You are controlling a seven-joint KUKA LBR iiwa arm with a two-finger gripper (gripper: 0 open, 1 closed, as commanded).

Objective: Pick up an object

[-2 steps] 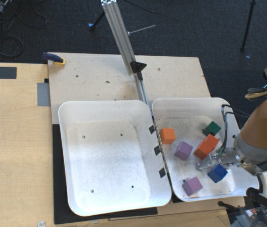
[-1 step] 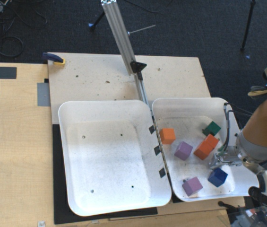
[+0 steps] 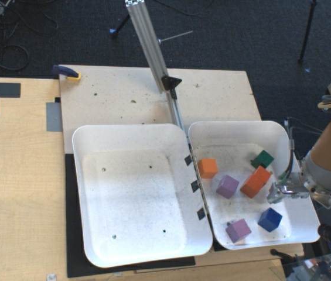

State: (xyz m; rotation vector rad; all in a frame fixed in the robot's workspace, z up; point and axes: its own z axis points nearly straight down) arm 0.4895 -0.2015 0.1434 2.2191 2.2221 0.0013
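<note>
Gripper point(image 3: 277, 192) of mine hovers at the right bin's point(image 3: 235, 127) right edge, jaw state unclear, orange block point(image 3: 255, 182) just left.

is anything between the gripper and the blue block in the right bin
Nothing visible stands between them. The gripper sits at the right bin's right side, just above the blue block, with bare bin floor between. The orange block lies to its left, off that line.
</note>
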